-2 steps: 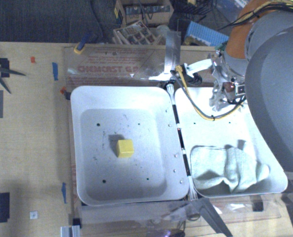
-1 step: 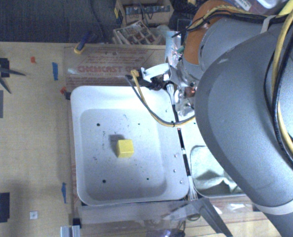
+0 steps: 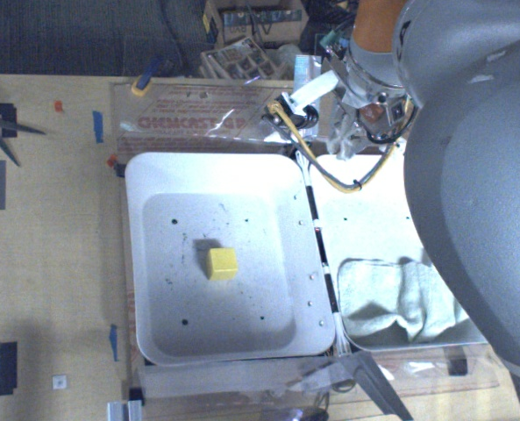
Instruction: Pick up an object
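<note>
Two white bins: yellow block (image 3: 223, 263) in the left bin (image 3: 154, 182), tool (image 3: 343, 143) above the right bin's (image 3: 365, 226) far rim (opening impossible to tell)

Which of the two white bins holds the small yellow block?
The left shallow white bin; the small yellow block lies near its middle, while the right white bin holds crumpled white cloth.

Block (image 3: 223, 263) in left bin (image 3: 146, 182); cloth (image 3: 400, 301) in right bin (image 3: 373, 209)
</note>
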Tool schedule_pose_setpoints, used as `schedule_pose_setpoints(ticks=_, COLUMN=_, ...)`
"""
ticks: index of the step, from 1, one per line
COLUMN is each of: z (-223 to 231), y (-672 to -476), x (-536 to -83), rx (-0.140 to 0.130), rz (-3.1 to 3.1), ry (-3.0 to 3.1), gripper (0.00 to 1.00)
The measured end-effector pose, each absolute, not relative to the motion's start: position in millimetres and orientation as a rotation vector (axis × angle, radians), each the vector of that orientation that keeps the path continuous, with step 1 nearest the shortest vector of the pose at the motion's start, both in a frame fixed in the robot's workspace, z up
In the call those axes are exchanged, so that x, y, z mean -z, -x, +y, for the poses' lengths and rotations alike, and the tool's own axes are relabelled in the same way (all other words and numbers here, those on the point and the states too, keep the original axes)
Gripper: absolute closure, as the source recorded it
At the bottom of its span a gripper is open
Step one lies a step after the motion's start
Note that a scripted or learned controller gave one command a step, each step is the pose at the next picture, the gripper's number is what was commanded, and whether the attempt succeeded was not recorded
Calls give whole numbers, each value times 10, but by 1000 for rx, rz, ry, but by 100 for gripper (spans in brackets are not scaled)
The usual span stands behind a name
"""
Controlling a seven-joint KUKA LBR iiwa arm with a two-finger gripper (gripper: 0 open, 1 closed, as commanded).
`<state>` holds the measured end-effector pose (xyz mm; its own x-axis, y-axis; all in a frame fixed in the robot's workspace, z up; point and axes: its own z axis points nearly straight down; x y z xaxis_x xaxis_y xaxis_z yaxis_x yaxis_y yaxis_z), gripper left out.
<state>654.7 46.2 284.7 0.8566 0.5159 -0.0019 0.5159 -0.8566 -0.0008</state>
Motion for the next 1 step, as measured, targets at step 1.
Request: schedule_pose_setpoints(ticks=1, z=544, y=-6383, x=-2562, rx=-1, rz=-306, ry=3126, gripper=100)
